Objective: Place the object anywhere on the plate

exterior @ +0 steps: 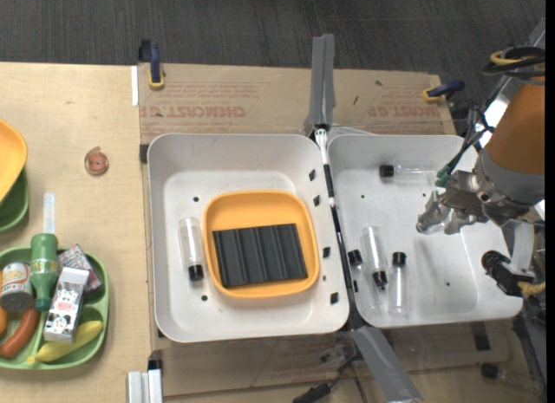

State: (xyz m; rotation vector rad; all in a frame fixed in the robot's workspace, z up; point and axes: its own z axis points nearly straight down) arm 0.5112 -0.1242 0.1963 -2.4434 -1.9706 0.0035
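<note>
The objects at hand were small clear tubes with black caps. In the right bin (451,302) two of them lay near the bin's middle: one tube (373,254) slanting with its black cap toward the near edge, and a second tube (398,278) just beside it on the right, cap pointing away from the near edge. A third tube (406,170) lay well apart near the far wall, its cap to the left. A small black piece (354,258) sat close to the bin's left wall.

The plate (260,204) — orange, squarish with rounded corners — rested in the middle of the left bin (169,167), with a dark ribbed block (259,253) lying on it. One more capped tube (190,248) lay on the bin floor just beside the plate's left rim, cap toward the near edge, not on the plate.

The gripper (431,219) hung over the right part of the right bin, apart from all three tubes there; nothing showed between its fingers, and whether they stood wide or narrow could not be told.

Farther out on the bench, at the left, sat a green tray (91,336) of toy food and part of a yellow dish (10,163).
</note>
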